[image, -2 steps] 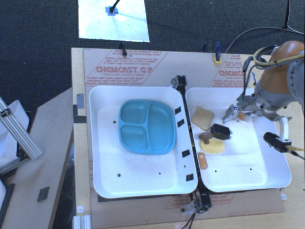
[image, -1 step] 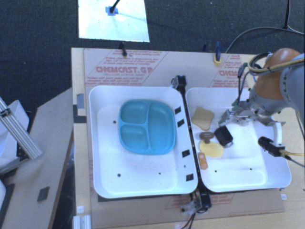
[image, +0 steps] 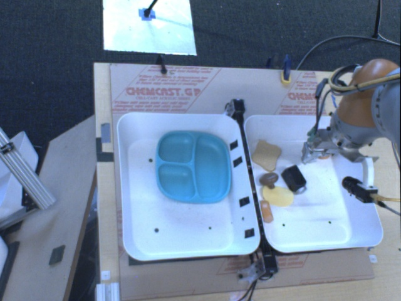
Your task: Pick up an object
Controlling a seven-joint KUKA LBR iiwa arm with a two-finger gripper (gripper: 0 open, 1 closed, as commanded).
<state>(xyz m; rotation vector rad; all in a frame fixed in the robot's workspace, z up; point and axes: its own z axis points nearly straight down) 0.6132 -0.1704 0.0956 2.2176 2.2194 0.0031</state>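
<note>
White plastic formed both shallow bins on the bench, the left bin (image: 141,231) and the right bin (image: 332,231) meeting along a black-clipped seam. The grey arm (image: 369,102), with its orange band, reached in from the right, and its gripper (image: 313,150) hung over the upper middle of the right bin; whether it was open or closed could not be told, and nothing was seen held in it. The candidate objects lay grouped in the left half of that bin, below and to the left of the gripper. The black block (image: 294,178) lay nearest, tilted, just below and left of the gripper and apart from it. The tan flat piece (image: 267,154) lay to the gripper's left near the seam. The small brown-grey lump (image: 269,179) lay between the tan piece and the yellow piece (image: 278,197), beside the black block. The small orange piece (image: 267,212) lay against the seam, lowest of the group. A blue divided plate (image: 192,167) occupied the left bin, well apart from the gripper. A black cylindrical part (image: 356,189) on the arm's side projected over the right bin's right portion.
</note>
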